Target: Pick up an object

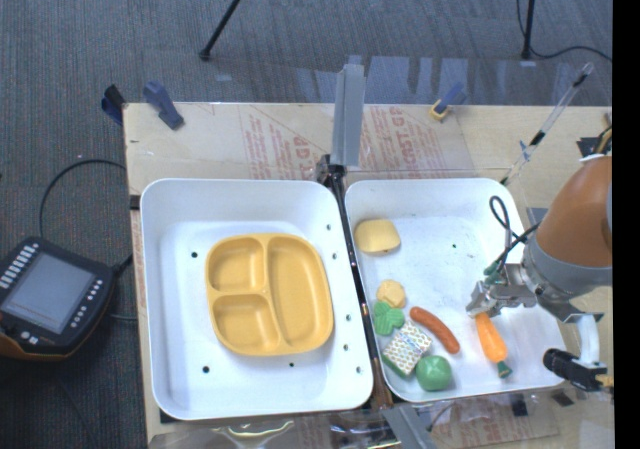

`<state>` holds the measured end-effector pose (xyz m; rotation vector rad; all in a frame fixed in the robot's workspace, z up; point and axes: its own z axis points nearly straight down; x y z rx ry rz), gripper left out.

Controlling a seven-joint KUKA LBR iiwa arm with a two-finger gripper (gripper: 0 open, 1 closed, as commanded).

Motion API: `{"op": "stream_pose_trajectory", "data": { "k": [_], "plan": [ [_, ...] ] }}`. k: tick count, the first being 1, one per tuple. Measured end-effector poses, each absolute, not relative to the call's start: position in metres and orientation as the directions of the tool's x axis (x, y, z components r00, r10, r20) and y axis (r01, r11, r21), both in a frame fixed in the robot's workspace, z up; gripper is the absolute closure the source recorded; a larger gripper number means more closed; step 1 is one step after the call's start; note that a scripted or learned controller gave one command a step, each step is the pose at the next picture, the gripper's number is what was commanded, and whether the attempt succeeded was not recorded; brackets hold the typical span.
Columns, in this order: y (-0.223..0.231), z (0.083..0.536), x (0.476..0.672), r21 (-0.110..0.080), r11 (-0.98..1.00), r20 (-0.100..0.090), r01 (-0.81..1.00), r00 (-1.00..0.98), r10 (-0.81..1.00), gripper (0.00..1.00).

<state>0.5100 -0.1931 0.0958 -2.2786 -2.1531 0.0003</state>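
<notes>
Nearest the camera, a round green plastic toy vegetable lies at the front edge of the right shallow white bin, beside a speckled white-and-green block, a green leafy toy, a red sausage-shaped toy, two pale yellow bread-like pieces and an orange plastic carrot. The gripper hovers just above the carrot's top, probably lining up a grasp; whether its fingers are released or clenched cannot be told. The left white bin contains a yellow three-compartment plastic tray. Both bins sit on the desk.

Tool over carrot, R bin; yellow tray L bin.
</notes>
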Motion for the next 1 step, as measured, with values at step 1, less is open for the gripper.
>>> {"op": "stream_pose_trajectory", "data": {
  "k": [1],
  "plan": [
    [-0.1322, 0.2005, 0.5341, 0.006, -0.068, 0.001, 0.998, 0.068, 0.998, 1.00]
  ]
}}
